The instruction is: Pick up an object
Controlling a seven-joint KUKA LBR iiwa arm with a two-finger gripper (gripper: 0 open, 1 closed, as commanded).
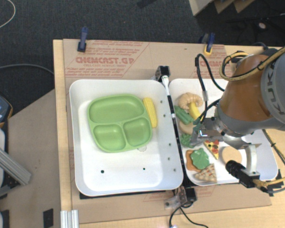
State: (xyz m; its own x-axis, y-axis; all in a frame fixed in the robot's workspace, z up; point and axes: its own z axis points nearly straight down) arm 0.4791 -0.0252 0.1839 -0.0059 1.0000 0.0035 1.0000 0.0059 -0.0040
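Observation:
The right bin (pixel 270 167) holds several toy foods: a tan croissant-like piece (pixel 190 99), a green and yellow piece (pixel 187 113), a green leafy piece (pixel 198 159), a waffle-patterned wedge (pixel 205 175) and a pale round slice (pixel 231 154). My gripper (pixel 199 133) reaches down among them, near the bin's left side, just above the green leafy piece. The bulky grey and orange arm (pixel 249 96) covers the middle of this bin. A green divided tray (pixel 118 122) lies in the left bin (pixel 85 165), with a yellow corn cob (pixel 150 112) against its right edge.
A black divider strip (pixel 171 118) runs between the two bins. Blue clamps (pixel 82 38) (pixel 209 42) hold the cardboard-covered bench at its far edge. Cables loop above the arm's wrist (pixel 213 70).

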